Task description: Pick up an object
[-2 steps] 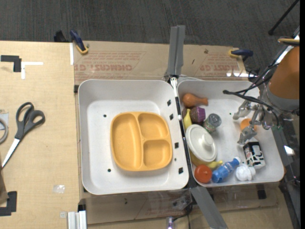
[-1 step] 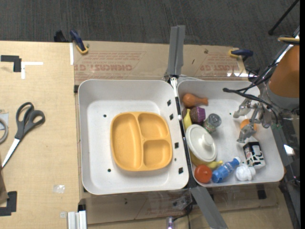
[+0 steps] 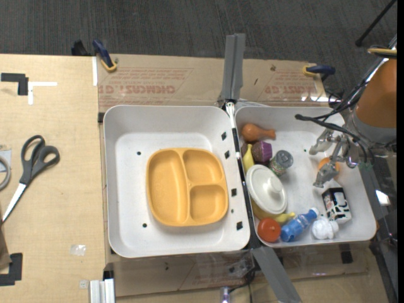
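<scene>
Camera view: the gripper (image 3: 331, 163) hangs over the right bin (image 3: 302, 120) near its right edge, just above an orange piece (image 3: 327, 163); whether it grips cannot be told; descending, it could knock the black-and-white can (image 3: 335, 204) beside it, or miss

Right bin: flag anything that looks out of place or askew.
Nothing looks spilled or broken. The right white bin is crowded along its left wall: a white round lid lies on a yellow banana, and a blue plastic bottle lies on its side.
</scene>
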### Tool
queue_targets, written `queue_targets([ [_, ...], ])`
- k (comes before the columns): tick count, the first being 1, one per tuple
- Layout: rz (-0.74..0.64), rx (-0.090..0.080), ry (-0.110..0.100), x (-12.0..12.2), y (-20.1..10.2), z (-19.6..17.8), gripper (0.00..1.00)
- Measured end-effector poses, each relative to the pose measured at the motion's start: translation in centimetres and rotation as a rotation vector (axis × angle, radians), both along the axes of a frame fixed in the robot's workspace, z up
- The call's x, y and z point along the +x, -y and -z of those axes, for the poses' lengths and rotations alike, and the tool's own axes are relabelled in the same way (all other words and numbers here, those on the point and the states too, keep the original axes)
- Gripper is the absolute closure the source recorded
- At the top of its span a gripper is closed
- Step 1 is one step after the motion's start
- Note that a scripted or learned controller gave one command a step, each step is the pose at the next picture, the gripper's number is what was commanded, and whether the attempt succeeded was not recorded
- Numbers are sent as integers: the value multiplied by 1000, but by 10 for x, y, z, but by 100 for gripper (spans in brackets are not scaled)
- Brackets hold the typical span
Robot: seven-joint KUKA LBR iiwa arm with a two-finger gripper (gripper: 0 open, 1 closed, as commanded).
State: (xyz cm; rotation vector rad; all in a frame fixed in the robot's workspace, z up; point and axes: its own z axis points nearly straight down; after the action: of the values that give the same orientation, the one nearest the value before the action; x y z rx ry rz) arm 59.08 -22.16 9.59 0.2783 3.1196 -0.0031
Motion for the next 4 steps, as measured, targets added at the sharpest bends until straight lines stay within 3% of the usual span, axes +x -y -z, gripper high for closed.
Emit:
queue_targets([
  [1, -7, 2, -7, -59, -35, 3, 0],
  [2, 18, 0, 1, -97, -6, 2, 0],
  [3, 98, 3, -6, -60, -60, 4, 0],
  [4, 86, 2, -2, 25, -29, -71, 0],
])
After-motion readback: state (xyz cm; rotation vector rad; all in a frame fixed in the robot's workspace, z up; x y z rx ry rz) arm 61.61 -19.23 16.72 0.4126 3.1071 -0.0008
